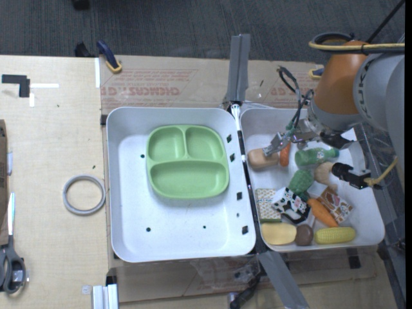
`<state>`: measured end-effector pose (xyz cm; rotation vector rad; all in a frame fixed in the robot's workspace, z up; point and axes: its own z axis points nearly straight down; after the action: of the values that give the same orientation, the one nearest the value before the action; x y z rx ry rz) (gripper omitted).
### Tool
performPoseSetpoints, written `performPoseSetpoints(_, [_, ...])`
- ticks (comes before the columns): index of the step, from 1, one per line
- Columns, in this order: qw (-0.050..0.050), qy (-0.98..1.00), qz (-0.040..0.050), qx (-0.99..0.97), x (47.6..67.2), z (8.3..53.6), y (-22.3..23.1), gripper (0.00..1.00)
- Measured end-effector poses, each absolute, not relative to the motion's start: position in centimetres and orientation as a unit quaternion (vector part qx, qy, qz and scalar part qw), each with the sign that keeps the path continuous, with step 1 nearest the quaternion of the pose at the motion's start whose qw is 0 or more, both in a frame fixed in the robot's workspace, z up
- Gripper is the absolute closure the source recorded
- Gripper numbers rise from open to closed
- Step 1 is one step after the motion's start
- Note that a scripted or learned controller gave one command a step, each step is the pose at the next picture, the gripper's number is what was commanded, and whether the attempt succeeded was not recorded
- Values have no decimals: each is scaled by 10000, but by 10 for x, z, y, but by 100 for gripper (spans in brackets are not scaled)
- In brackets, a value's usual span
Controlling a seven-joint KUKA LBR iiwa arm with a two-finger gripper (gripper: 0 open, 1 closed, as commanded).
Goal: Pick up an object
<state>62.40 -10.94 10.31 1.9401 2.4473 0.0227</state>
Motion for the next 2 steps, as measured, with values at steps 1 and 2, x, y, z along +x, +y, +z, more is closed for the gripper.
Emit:
performPoseSetpoints(1, [86,8467,40,5320,665,103,-116,0])
performPoseSetpoints(2, [100,8355,51,5494,649,103,-114,0])
